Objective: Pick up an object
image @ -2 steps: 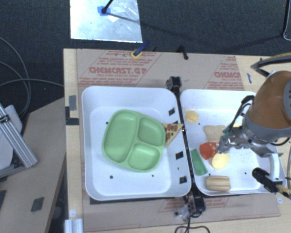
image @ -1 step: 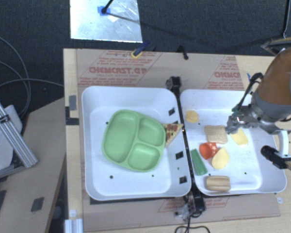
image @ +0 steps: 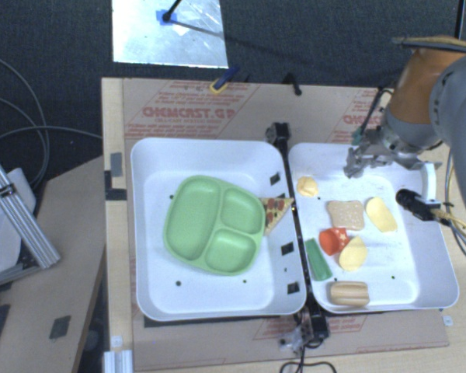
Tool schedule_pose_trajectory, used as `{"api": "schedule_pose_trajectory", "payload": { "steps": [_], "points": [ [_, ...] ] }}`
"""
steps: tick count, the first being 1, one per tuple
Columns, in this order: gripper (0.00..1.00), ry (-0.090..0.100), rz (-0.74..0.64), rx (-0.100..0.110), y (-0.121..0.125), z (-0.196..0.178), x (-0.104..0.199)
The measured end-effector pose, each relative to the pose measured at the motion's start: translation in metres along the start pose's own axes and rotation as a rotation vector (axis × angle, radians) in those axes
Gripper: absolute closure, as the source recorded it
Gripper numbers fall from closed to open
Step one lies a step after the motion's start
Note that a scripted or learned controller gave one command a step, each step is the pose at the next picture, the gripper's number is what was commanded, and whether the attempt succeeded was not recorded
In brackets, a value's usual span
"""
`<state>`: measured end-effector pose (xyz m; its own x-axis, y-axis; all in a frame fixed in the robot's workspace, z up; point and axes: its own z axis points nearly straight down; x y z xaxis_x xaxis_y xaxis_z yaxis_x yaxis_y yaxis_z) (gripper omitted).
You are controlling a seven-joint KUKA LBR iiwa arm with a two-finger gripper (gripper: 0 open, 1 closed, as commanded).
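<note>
The end effector (image: 358,164), its state untellable, is being hovered over the bread slice (image: 346,214), likely light, stiff, best gripped edgewise.

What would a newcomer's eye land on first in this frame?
Probably the green divided plate in the left bin, with a pizza slice at its right edge. Next, the toy food in the right bin: bread slice, tomato, hot dog bun. The end effector hovers over that bin's far end.
</note>
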<state>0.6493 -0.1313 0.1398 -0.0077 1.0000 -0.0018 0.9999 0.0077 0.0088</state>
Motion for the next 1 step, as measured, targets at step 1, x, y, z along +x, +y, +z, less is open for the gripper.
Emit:
{"api": "schedule_pose_trajectory", "payload": {
  "steps": [1],
  "points": [
    [1.00,-0.001,0.007,-0.001,-0.0450,0.0530,0.0104]
  ]
}}
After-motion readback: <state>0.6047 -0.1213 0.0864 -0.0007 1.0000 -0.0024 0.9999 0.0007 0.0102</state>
